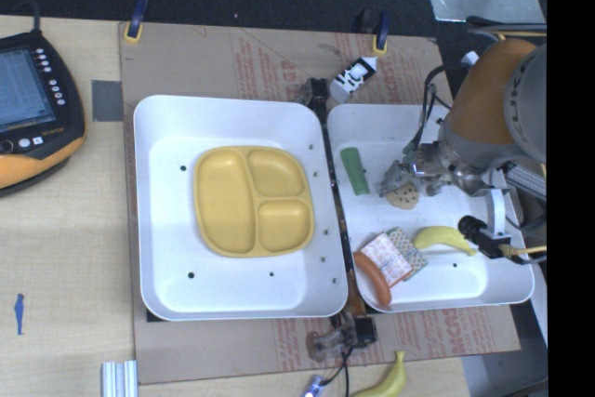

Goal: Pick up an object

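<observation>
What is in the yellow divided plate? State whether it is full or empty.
Empty. The yellow divided plate lies flat in the left bin, and all three compartments show bare yellow.

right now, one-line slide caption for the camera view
KUKA arm's gripper low in the right bin over a tan perforated piece, near a banana; yellow tray in the left bin.

Place: robot lab, test bench
Bench: pale wood top, cardboard sheet (279, 60) laid over it, held by clamps (136, 18) at the far edge
Bins: two white bins (167, 274) side by side on the cardboard, joined at the middle seam
Arm: grey KUKA arm (497, 107) with orange band, cables hanging off it, reaching over the right bin
Control: teach pendant (33, 112) with lit screen at bench left
Props: toy food and a yellow tray (253, 200) in the bins
Floor: dark carpet behind the bench
</observation>
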`<state>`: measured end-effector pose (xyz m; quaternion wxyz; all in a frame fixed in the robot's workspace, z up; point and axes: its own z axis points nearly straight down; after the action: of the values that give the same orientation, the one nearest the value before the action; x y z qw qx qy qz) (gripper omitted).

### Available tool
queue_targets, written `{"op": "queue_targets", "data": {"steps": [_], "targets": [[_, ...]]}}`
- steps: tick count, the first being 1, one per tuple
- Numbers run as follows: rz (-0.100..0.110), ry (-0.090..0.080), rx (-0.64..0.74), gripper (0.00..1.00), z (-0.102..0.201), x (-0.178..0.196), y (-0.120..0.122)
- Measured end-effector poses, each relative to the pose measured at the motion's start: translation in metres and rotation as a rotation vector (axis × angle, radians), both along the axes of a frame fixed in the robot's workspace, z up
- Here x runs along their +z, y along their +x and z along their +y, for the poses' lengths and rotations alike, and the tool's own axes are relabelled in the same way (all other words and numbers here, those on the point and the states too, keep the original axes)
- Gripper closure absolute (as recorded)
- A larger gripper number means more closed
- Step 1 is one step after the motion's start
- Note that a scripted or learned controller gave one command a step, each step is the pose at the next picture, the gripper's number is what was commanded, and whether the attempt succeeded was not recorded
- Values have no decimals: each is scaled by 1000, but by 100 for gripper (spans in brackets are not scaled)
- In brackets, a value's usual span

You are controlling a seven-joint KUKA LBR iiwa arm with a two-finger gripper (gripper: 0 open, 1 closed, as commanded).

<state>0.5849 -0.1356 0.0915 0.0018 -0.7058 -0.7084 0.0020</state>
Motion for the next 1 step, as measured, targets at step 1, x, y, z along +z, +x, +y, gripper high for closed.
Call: {"op": "queue_targets", "data": {"steps": [1], "targets": [[-3,1,0,0,38,30,65]]}}
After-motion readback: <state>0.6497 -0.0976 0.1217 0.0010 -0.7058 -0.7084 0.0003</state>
